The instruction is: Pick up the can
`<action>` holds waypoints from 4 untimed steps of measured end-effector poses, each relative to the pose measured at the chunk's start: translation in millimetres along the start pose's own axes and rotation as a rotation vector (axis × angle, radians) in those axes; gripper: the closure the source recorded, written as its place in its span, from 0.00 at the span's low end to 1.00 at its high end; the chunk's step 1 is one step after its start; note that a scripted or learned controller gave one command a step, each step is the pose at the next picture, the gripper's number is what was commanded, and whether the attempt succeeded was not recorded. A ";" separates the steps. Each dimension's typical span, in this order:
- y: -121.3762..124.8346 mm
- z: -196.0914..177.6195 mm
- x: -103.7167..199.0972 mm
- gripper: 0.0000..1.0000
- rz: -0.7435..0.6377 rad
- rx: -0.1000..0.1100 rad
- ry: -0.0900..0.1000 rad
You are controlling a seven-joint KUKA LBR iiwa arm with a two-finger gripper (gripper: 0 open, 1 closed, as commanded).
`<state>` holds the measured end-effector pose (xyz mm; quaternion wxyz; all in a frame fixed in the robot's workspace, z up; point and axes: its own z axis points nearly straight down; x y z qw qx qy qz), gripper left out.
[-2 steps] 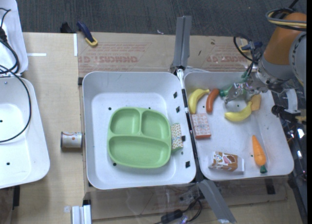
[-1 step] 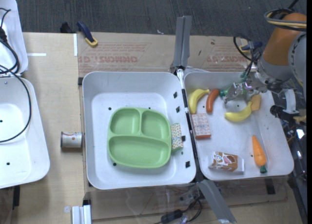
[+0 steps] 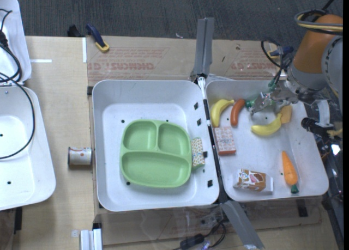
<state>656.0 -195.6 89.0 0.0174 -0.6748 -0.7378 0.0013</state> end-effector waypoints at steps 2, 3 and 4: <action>-1.3 -9.5 0.1 1.00 0.028 -0.007 -0.021; -0.6 -9.2 5.3 0.00 0.023 -0.002 -0.012; -1.1 -19.2 3.1 1.00 0.023 -0.004 -0.019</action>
